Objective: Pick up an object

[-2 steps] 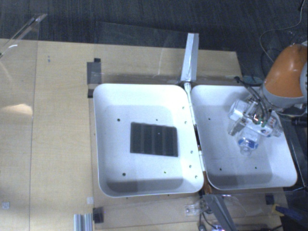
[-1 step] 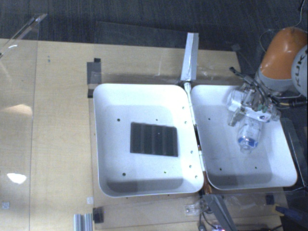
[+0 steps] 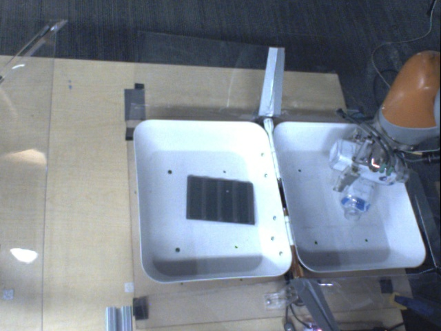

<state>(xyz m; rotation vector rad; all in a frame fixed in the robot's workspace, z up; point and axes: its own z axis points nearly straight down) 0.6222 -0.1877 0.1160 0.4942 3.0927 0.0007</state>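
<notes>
A small clear object with blue markings (image 3: 355, 204) lies in the right white bin (image 3: 310, 243), near its middle right. My gripper (image 3: 346, 178) hangs over that bin, just above and slightly left of the clear object. From this slant I cannot tell whether it touches the object. A flat black ribbed rectangle (image 3: 220, 200) lies in the middle of the left white bin (image 3: 158, 247).
The arm's grey wrist and orange band (image 3: 413, 92) reach in over the right bin's far right corner, with cables (image 3: 386, 158) beside them. A metal post (image 3: 272, 81) stands behind the seam between the bins. Light wooden bench (image 3: 76, 185) spreads to the left.
</notes>
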